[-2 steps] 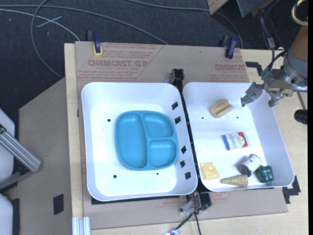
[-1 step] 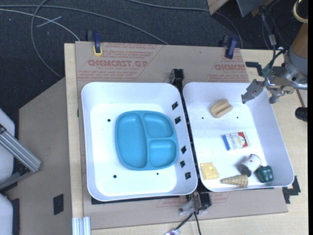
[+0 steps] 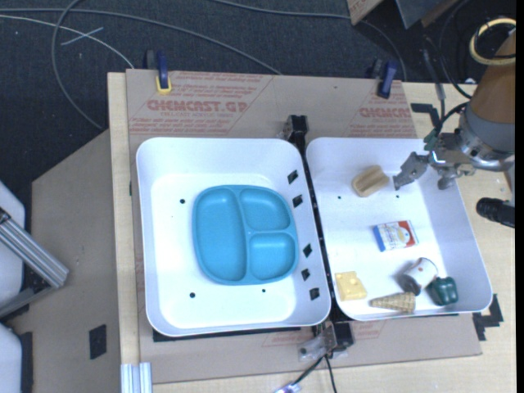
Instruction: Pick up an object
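White right bin [image 3: 458,219] holds scattered items; hand [image 3: 426,173] spread wide beside tan block [image 3: 369,180].

Blue divided plate [image 3: 244,234] in left bin [image 3: 155,219]; tool [image 3: 426,170] open above right bin [image 3: 467,228], near tan block [image 3: 369,181].

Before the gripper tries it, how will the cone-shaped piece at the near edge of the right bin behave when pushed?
The cone lies on its side, so it may roll in a curve rather than slide straight. It looks small and probably light. It sits close to the bin wall and the yellow square, so a push could jam it there.
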Controlling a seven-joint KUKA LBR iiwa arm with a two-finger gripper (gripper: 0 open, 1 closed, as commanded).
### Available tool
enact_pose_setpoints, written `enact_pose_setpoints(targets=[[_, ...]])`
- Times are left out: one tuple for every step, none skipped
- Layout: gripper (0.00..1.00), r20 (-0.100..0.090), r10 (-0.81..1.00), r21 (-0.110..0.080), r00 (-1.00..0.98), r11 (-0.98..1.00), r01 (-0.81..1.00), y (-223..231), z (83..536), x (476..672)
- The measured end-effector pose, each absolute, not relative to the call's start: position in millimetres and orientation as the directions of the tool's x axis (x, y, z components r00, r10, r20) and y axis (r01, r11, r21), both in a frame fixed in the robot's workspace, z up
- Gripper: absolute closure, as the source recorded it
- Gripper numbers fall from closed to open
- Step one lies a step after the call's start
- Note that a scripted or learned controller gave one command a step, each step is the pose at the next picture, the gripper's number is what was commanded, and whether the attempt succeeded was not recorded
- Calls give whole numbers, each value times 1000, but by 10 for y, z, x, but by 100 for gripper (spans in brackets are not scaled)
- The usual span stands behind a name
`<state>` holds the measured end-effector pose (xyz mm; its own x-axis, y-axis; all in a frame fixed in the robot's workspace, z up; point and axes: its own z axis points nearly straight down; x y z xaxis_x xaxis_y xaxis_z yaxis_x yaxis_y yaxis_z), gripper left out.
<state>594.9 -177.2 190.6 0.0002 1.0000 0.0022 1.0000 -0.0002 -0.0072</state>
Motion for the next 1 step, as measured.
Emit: enact_pose_setpoints(targets=[[0,2,1000,-6,0,0,1000,-1811,1444,5875]])
